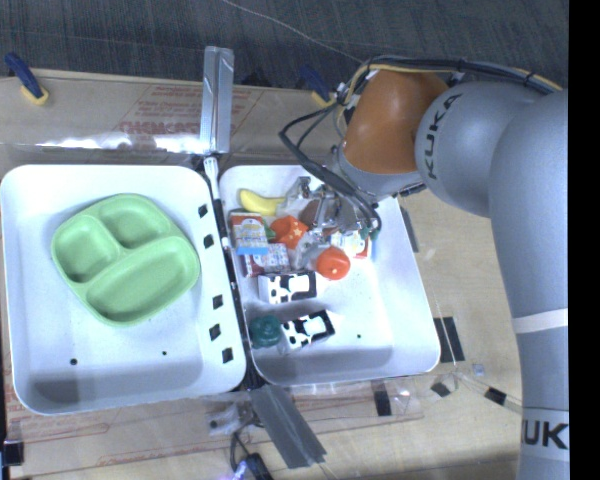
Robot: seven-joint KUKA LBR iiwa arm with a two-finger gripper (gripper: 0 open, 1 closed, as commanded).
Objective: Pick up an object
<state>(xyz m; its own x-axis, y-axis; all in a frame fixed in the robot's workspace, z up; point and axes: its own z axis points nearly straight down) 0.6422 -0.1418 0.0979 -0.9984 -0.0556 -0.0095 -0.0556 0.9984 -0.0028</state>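
Right now the big grey arm [500,158] reaches into the right-hand shallow white bin [405,323], its gripper [325,223] low at frame centre. Two small round orange-red toys lie nearest: one [291,232] just left, one [332,262] just below. Whether either is gripped, I cannot tell.

light: even, moderately bright, overhead | shadows: soft, under the arm [500,168] | glare: mild on the white bins [40,268] | focus: slightly soft overall, small items blurry | edges: dim floor
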